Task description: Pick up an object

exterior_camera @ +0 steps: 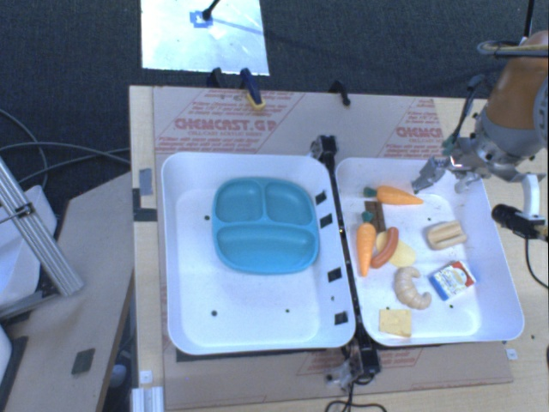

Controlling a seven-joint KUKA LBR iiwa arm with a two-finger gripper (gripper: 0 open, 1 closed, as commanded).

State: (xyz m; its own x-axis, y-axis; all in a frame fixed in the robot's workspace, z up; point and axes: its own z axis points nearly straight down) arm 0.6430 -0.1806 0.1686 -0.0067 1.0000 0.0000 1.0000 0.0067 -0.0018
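Observation:
The right bin (pixel 497 316) holds several toy foods. An orange carrot (pixel 398 196) lies near its far edge, and a second carrot (pixel 366 247) lies beside a red sausage (pixel 389 246). There are also a bread roll (pixel 444 234), a pale croissant (pixel 413 288), a small white and blue carton (pixel 451 280) and a yellow cracker (pixel 395 322). My gripper (pixel 447 177) hangs over the bin's far right corner, up and to the right of the first carrot. It is open, with nothing between its fingers (pixel 426 178).
The left bin (pixel 193 316) holds a blue divided plate (pixel 264 226). A black divider (pixel 336 230) with clips runs between the bins. A metal sheet (pixel 204 24) lies beyond the bench, and cables and a metal frame (pixel 39 239) stand at the left.

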